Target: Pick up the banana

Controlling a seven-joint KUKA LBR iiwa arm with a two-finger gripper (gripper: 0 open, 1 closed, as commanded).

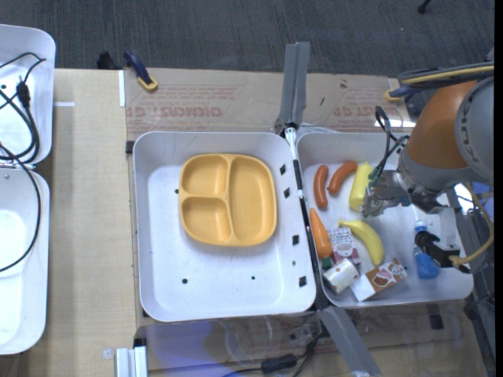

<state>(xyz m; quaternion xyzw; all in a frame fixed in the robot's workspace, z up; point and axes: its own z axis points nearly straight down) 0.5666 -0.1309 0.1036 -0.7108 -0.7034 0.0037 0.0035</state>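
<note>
The banana [367, 239] is yellow and curved, and lies in the right bin [440, 289] near its middle, between a small carton and bare bin floor. My gripper [380, 203] hangs just above and slightly right of the banana's upper end, beside an upright yellow piece [360, 185]. Nothing shows held in it. The grey arm with its orange band [444, 128] reaches in from the right and hides part of the bin's far right side.
The right bin also holds two red sausages [330, 183], an orange carrot [319, 235], small cartons [350, 269] and a blue object [426, 264]. In the left bin [157, 289] lies a yellow divided plate [229, 199]. A metal divider [295, 85] stands between the bins.
</note>
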